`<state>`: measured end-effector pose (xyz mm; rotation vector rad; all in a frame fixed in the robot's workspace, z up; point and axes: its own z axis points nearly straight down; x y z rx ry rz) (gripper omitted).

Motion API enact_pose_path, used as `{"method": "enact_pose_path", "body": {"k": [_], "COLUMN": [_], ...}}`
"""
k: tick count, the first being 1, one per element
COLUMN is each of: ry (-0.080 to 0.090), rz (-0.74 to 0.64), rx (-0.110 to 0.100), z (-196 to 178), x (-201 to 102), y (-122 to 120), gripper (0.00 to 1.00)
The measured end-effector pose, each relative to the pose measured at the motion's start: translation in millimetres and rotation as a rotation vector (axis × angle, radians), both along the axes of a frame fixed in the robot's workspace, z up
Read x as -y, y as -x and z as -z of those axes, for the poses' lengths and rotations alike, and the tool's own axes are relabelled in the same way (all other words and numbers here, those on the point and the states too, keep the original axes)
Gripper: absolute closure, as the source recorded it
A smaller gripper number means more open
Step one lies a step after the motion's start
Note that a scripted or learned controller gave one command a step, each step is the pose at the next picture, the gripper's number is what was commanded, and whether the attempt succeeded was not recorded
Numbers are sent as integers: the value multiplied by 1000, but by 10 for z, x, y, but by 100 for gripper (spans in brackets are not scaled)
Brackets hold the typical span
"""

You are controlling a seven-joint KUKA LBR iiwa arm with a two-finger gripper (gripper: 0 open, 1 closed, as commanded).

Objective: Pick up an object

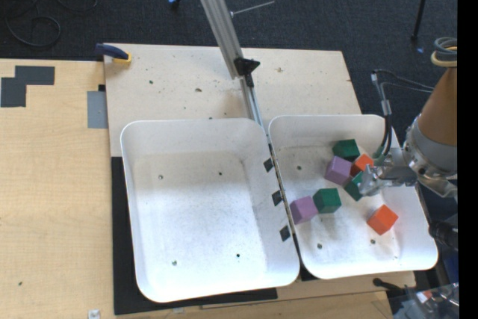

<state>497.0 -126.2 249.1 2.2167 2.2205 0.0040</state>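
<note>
Several small blocks lie in the right bin point(418, 254): a green one point(345, 149) at the back, a purple one point(338, 169), a small orange one point(364, 162), a green one point(327, 199), a purple one point(303, 209) near the divider, and an orange one point(382, 220) toward the front right. My gripper point(367, 181) is low in this bin, reaching in from the right. It sits just below the small orange block and against a dark green block point(352, 188). Whether it holds that block is unclear.
The left bin point(149, 160) stands beside the right one, with black clips point(276, 198) along the shared rim. A slanted metal rail point(220, 19) rises behind the bins. A blue and yellow tool point(113, 52) lies at the bench's back left corner.
</note>
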Motion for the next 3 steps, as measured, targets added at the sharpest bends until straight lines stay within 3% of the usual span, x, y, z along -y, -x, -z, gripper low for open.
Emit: {"method": "enact_pose_path", "body": {"k": [1, 3], "ry": [0, -3], "rz": [0, -3], "rx": [-3, -7], "z": [-392, -224], "x": [12, -1133], "y": [-7, -391], "gripper": [100, 100]}}
